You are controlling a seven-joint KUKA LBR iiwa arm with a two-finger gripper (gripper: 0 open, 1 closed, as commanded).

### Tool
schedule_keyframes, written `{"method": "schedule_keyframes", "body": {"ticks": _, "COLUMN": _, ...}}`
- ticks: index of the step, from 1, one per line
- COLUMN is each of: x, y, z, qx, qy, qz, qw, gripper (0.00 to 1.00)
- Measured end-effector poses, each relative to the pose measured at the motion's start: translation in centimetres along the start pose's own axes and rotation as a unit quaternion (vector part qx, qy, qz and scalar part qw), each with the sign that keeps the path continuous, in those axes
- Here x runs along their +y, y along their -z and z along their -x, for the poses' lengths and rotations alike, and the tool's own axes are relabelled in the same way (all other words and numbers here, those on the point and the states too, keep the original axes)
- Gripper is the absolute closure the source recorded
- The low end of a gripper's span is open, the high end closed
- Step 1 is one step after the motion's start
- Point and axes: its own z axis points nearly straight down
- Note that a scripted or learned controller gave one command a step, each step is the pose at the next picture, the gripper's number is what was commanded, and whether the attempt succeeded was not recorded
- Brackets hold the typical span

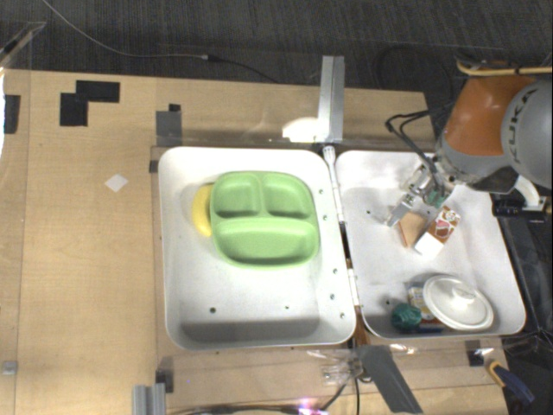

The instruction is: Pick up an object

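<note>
Camera view shows the gripper (406,211) low inside the right bin (371,258), its metal fingers spread apart with nothing between them. The tips hang just beside a small brown block (412,229), which touches a white carton with red print (439,229); either could be the object to pick. By my judgement this is the approach step: the fingers are near the block but not around it. The next move calls for shifting over the block, lowering so the fingers straddle it, then closing and lifting. The carton's print is too small to read.

Further out, a white lidded bowl (456,303) and a dark green item (406,317) lie at the bin's near edge. The left bin (251,318) holds a green divided tray (262,217) with a yellow thing (201,210) partly beneath it. Partial letters, seemingly "KU", show on the arm (518,132).
</note>
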Motion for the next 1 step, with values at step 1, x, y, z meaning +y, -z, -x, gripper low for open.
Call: {"method": "schedule_keyframes", "body": {"ticks": 1, "x": 0.28, "y": 1.32, "z": 0.18, "qx": -0.004, "qy": 0.001, "qz": 0.003, "qw": 1.0, "gripper": 1.0}}
